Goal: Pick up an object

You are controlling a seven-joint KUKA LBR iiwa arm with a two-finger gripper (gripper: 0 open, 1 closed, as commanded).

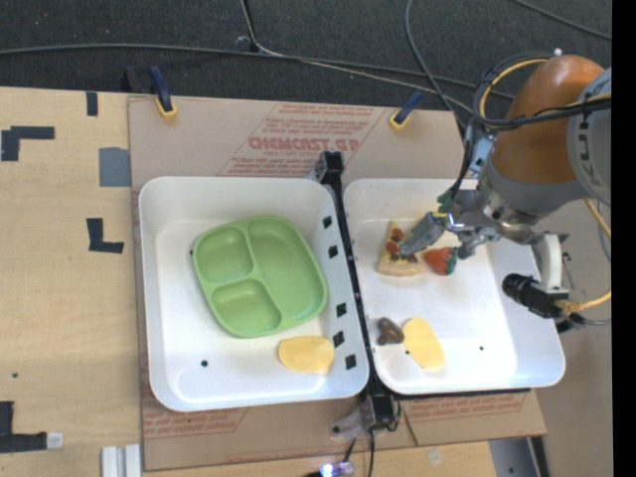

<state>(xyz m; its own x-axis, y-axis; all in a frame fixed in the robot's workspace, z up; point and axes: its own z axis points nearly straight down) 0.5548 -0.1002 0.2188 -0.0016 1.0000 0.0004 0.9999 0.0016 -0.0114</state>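
In the right bin, my gripper hangs low over a toy pizza slice with red and green toppings. Its fingers are spread open: one finger reaches left over the slice, the other sits to the right of a red piece at the slice's right end. That red piece lies between the fingertips, and I cannot tell whether they touch it. Near the bin's front lie a yellow, chip-shaped piece and a small brown object beside it.
The left bin holds a green divided plate and a yellow piece near the front. A black divider runs between the bins. Cables hang by the arm, and a black fitting sits at the right bin's edge.
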